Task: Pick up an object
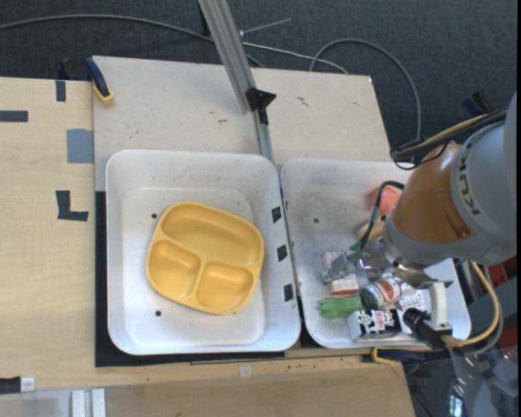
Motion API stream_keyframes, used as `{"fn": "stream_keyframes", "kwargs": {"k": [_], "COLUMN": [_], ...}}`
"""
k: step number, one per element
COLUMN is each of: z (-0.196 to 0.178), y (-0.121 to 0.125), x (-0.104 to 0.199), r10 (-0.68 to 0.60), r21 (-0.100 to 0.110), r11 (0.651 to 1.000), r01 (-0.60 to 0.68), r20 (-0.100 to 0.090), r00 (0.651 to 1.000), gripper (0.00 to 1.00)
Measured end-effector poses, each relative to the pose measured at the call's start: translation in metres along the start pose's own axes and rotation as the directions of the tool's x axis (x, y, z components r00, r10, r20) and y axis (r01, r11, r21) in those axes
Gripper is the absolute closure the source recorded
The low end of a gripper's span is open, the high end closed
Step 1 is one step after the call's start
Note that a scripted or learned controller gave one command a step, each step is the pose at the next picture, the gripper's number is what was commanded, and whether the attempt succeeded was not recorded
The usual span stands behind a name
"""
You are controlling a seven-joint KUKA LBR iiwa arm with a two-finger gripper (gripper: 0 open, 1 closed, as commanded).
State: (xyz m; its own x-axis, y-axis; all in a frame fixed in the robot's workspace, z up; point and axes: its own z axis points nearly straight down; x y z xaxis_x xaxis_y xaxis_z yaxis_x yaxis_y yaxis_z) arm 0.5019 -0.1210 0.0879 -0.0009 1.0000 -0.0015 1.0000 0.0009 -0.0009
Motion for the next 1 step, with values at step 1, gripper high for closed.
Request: {"fn": "stream_keyframes", "kwargs": {"k": [1], "z": [-0.0111], "y": [-0.0001], "x": [0.0010], "r10": [-0.001], "r21": [0.002], "r11": [1.000], "r01": [0.001], "r20": [-0.003], "r00": [1.000], "gripper": [1.00]}}
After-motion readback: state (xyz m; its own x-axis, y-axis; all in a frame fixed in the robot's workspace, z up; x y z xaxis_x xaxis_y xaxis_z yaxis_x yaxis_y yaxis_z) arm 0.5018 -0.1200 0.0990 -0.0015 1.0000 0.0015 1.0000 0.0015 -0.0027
